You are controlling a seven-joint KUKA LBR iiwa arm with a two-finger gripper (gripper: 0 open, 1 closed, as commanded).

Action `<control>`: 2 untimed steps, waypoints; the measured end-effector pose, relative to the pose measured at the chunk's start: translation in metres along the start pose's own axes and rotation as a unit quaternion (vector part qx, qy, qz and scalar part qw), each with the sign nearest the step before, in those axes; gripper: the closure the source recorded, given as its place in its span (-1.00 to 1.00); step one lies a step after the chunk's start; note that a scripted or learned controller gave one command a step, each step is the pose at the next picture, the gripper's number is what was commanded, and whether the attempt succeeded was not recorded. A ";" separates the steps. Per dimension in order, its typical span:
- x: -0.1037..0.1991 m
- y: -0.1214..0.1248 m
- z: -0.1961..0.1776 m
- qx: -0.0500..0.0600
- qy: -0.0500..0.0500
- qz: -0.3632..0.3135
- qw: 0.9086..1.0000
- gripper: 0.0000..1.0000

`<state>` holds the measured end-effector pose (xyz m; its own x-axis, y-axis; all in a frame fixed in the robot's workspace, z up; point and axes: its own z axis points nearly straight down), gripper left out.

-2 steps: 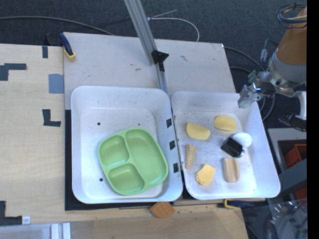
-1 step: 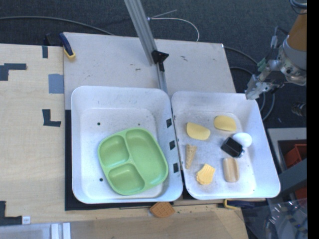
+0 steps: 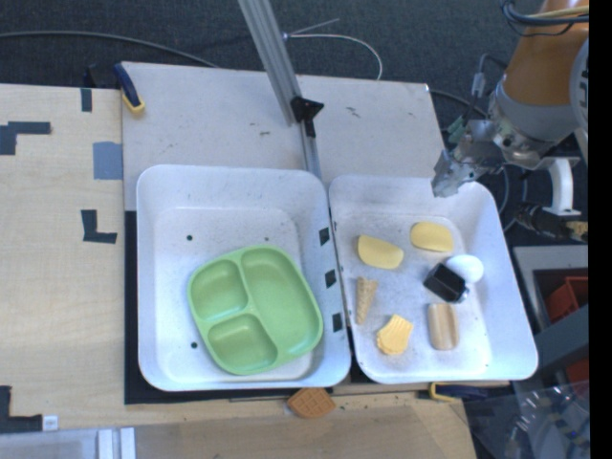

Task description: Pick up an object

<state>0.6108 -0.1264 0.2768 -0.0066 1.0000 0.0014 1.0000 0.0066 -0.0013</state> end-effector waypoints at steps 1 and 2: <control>0.054 -0.003 0.000 0.000 0.000 0.000 1.000 1.00; 0.104 0.007 0.017 0.001 0.000 0.000 1.000 1.00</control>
<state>0.6169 -0.0221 0.2603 -0.0060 1.0000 0.0012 1.0000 0.0060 -0.0035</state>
